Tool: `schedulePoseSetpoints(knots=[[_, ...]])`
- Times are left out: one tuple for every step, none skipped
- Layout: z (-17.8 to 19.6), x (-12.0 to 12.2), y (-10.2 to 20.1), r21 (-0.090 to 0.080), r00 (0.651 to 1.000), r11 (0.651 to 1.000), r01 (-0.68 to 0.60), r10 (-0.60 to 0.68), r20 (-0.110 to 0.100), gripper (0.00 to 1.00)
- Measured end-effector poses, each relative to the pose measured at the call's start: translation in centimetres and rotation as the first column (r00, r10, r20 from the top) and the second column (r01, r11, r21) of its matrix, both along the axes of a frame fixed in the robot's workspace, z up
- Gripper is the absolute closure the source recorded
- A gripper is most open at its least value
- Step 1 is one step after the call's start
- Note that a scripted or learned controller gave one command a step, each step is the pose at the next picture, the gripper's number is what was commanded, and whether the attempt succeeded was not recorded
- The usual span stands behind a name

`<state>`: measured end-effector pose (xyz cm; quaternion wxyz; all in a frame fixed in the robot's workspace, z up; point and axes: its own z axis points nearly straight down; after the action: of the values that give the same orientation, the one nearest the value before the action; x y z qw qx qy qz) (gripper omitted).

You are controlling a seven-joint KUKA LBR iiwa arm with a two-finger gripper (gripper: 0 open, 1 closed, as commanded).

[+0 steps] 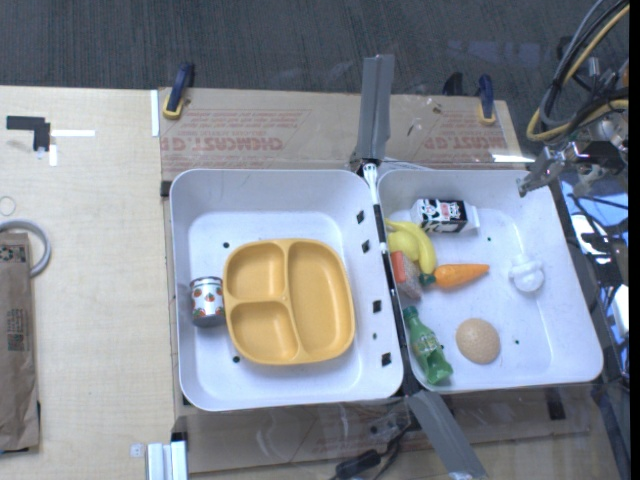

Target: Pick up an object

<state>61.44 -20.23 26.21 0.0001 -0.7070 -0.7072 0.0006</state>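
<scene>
Right bin holds the candidate objects, all resting on the bin floor, none lifted. Milk carton with black-and-white cow print lies on its side near the far wall. Just below it, a yellow banana lies against the bin's left edge, touching or just overlapping a small red-and-grey item whose type cannot be made out. Orange carrot lies flat just right of the banana, green end toward it. A small white object, shape unclear, sits to the carrot's right, apart from it. Tan egg-shaped object sits toward the near wall. Green bottle lies along the left edge at the near corner, just beside the egg shape.

Left bin holds a yellow three-compartment plate near the centre, with a small patterned can upright against the plate's left rim.

Claw: part of the arm and its cables show at the upper right, over the far right corner of the right bin. Finger opening cannot be told here; nothing seen in its grasp. It is well apart from all the objects.

Worktop: pale wood to the left, brown paper bag at its left edge, cardboard sheet behind the bins held by blue clamps.
</scene>
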Motion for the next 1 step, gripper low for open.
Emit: schedulePoseSetpoints(knots=[[-7.97,-6.39,5.29,0.001,0.929,0.929,-0.370,0.370,-0.001,0.00]])
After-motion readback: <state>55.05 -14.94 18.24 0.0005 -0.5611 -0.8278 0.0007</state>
